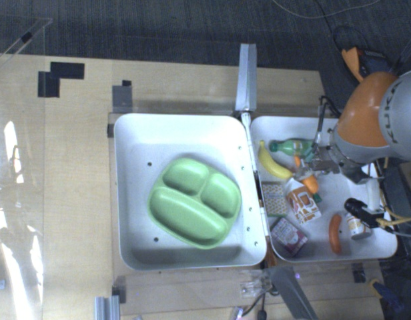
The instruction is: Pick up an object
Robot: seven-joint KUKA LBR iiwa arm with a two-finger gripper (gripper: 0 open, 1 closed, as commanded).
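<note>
Hand [317, 160] is hovering in right bin [385, 249]; finger state cannot be told. Banana [273, 163] is lying just left of it: light, soft, curved, slightly slippery; probably best gripped across mid-body, gently.

Grey arm w/ orange band [379, 115] runs off the right edge. End effector [315, 160] sits low over the right white bin [385, 245]; can't tell its grip. It hides part of a green bottle [290, 145]. Small carton [302, 204] print too blurry to read. Dark packet [289, 235] unclear.
</note>
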